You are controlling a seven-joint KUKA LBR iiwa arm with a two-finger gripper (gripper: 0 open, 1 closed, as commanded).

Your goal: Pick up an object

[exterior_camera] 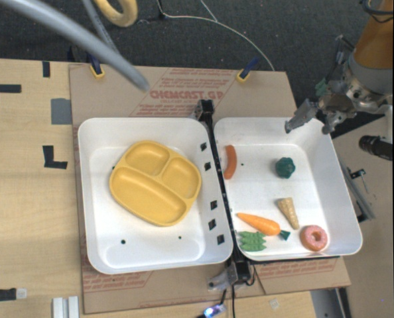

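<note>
Cardboard covers the bench under two white bins set side by side, with dark floor along the top of the frame. At the left bin's (91,177) middle lies a yellow divided plate (156,181), tilted slightly.

Toy foods sit well apart in the right bin (333,171). An orange-red sausage (229,161) lies upright in the frame at the upper left, just beside the divider between the bins. A dark green, lumpy piece (285,167), perhaps broccoli, sits toward the upper right. Below it lies a tan cone (288,212), its narrow end toward the top of the frame. An orange carrot (258,224) stretches across the lower left, and its green leaves (252,241) lie just below it. A pink donut (314,238) rests at the lower right corner.

At the upper right of the frame the gripper (308,120) hangs over the right bin's upper right corner, its fingers spread apart with nothing between them, clear of every toy.
</note>
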